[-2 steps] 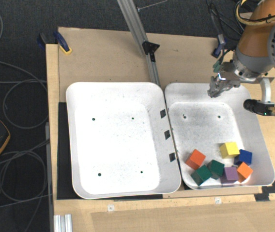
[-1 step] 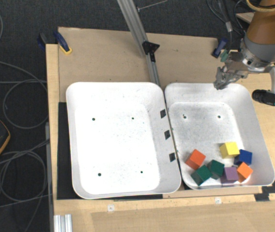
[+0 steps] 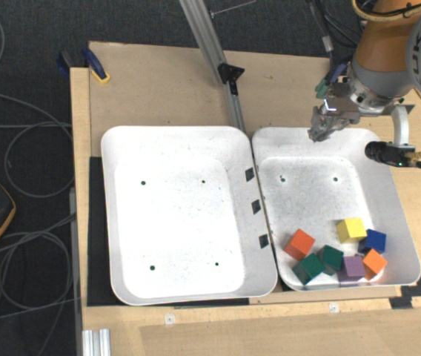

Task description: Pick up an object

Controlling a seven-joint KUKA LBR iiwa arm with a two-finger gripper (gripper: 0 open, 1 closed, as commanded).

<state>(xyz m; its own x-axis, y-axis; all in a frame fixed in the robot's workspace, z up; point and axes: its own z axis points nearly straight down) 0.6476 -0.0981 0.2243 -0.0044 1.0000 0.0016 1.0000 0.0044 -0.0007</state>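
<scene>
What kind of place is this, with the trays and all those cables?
Probably a robotics lab test bench. A robot arm hangs its end effector over two white bins, one holding coloured blocks, and loose cables trail over the floor.

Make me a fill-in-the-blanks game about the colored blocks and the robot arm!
1. All the blocks sit in the ____ bin as the camera sees it.
2. The block nearest the bins' divider is the ____ one.
3. The gripper hangs over the bin's ____ edge, away from the blocks.
4. The yellow block touches the ____ block.

Missing words: right; red; far; blue
</scene>
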